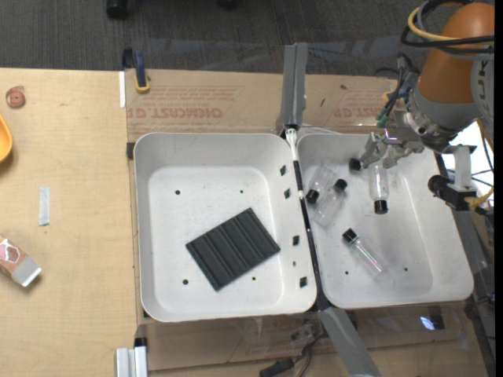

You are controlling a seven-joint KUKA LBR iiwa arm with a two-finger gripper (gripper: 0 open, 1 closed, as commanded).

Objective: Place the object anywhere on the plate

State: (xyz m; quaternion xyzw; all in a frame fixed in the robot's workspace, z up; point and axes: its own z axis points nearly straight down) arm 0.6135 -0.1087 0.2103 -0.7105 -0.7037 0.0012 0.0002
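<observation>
Clear plastic vial (380, 187) hangs upright under the gripper (383, 149), black cap down, neck pinched between the fingers: clamped on it, above the right bin (440, 277). Step in hand, I'd say: carry after pickup. Next move calls for travel well left, over the divider, to the dark ribbed plate (233, 248) in the left bin (157, 210). Arm reaches in from the right, wrist pointing down.

A dark ribbed rectangular plate (233, 248) is lying flat, turned diagonally, in the left bin. Clear vials with black caps (361, 250) are lying scattered in the right bin.
</observation>
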